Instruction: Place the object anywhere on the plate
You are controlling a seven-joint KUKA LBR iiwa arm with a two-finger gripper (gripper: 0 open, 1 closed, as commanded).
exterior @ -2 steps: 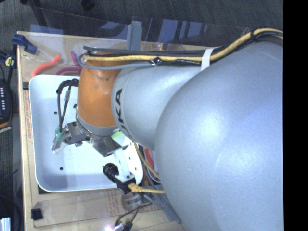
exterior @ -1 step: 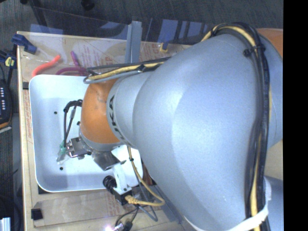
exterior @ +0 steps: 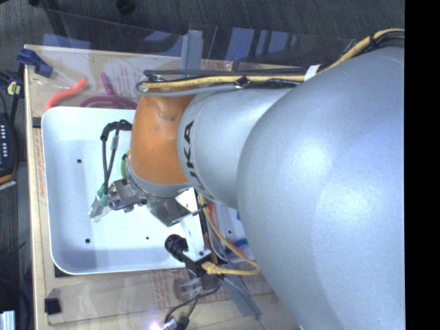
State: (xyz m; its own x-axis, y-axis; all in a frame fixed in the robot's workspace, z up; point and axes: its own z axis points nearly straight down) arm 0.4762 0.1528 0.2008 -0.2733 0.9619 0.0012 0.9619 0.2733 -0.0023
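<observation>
Though arm hides right bin, claw hangs over left bin; grip state unreadable

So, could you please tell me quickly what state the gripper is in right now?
Gripper: low over the left white bin; whether it is open, shut or holding anything cannot be told.

Pretty bright, even overhead light. The arm is close and soft, with a pale sheen; the bin glares white, floor stays dim.
</observation>
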